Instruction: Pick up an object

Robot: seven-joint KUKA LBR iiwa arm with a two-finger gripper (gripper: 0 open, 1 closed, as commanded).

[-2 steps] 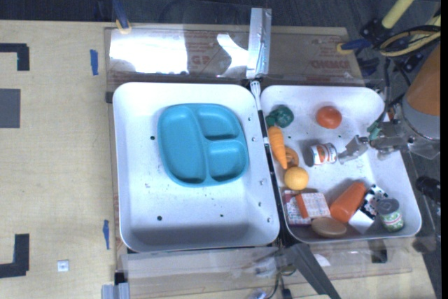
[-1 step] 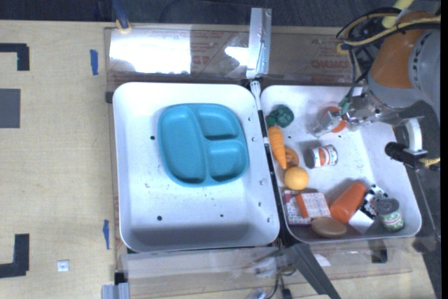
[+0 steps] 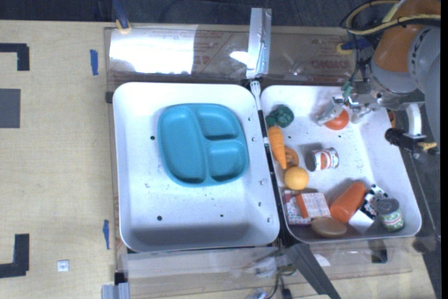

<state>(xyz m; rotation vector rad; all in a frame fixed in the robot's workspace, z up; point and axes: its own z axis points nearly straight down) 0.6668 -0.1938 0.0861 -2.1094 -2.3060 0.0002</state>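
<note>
Just beneath tool [image 3: 348, 106], small red object [image 3: 337, 121], touching it

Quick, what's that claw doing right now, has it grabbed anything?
Claw: over the right bin's far end, at a small red thing; grip cannot be told.

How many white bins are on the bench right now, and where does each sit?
2. The left bin holds a blue divided tray. The right bin beside it holds the mixed small items, with the gripper at its upper part.
</note>
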